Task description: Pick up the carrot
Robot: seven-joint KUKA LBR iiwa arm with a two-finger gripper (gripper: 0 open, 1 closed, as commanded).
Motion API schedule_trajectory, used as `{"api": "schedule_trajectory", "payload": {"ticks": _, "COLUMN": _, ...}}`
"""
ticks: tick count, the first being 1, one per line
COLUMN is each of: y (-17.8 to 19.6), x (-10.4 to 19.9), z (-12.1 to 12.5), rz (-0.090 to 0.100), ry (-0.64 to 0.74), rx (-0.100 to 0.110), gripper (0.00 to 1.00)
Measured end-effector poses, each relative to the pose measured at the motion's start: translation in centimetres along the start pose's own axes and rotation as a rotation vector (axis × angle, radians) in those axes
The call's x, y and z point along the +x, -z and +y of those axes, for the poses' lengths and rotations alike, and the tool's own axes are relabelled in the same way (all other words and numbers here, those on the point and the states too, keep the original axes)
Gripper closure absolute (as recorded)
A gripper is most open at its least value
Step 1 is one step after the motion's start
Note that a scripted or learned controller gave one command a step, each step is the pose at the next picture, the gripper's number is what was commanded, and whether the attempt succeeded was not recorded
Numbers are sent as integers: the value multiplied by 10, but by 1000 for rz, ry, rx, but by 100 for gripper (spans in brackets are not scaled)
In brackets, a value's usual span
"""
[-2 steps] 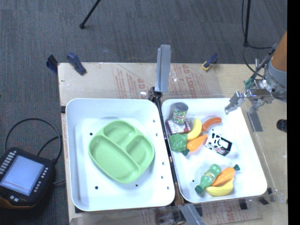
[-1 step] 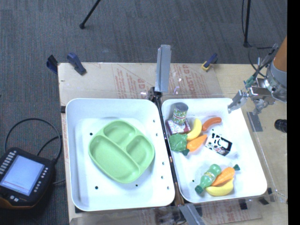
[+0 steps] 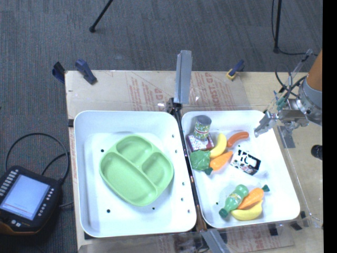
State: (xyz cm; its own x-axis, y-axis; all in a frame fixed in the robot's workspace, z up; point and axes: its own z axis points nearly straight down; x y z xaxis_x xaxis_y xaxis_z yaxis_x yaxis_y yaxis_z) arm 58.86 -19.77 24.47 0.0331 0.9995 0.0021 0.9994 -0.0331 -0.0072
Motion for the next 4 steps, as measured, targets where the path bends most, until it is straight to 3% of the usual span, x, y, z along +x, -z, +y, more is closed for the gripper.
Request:
{"api": "schedule_trajectory", "payload": {"ticks": 1, "y": -129, "x": 55, "z": 2, "rz": -1, "ry": 32, "rx": -3, "gripper": 0}}
{"api": "schedule_trajectory", "payload": {"ticks": 2, "y": -104, "x": 52, "z": 16, "rz": -1, "ry": 195, "rx": -1, "gripper": 0}}
{"api": "schedule_trajectory", "payload": {"ticks": 3, "y": -110, "x": 85, "z": 50, "rz": -1, "ry": 218, "rx": 0, "gripper": 0}}
{"api": "schedule_trajectory", "payload": {"ticks": 4, "y": -110, "x": 85, "z": 50, "rz": -1, "ry": 218, "rx": 0, "gripper": 0}}
